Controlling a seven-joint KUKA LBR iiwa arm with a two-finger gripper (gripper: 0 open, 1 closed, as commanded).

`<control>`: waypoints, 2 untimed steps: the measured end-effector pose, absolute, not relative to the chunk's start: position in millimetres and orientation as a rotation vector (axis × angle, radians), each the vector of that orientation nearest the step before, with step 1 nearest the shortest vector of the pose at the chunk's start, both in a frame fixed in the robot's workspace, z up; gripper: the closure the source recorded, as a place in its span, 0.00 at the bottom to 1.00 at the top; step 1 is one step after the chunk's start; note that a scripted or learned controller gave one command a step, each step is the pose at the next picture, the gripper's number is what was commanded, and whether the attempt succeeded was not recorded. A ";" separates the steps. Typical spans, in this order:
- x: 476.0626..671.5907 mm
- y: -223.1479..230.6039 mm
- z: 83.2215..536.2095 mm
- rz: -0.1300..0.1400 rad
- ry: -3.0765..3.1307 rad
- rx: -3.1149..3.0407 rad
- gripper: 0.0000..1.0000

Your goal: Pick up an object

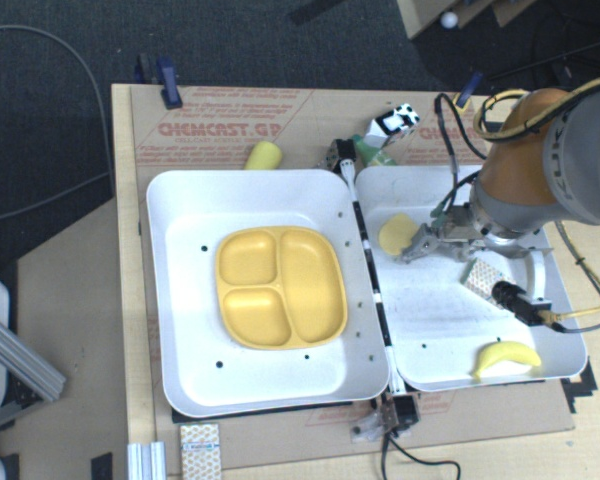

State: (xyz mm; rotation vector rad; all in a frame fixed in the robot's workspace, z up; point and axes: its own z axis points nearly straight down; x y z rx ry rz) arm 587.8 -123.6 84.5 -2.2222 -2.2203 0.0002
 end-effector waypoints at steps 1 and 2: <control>590.7 -165.6 109.2 0.000 -2.223 -2.225 0.00; 617.7 -28.6 185.4 -0.004 -2.225 -2.218 0.00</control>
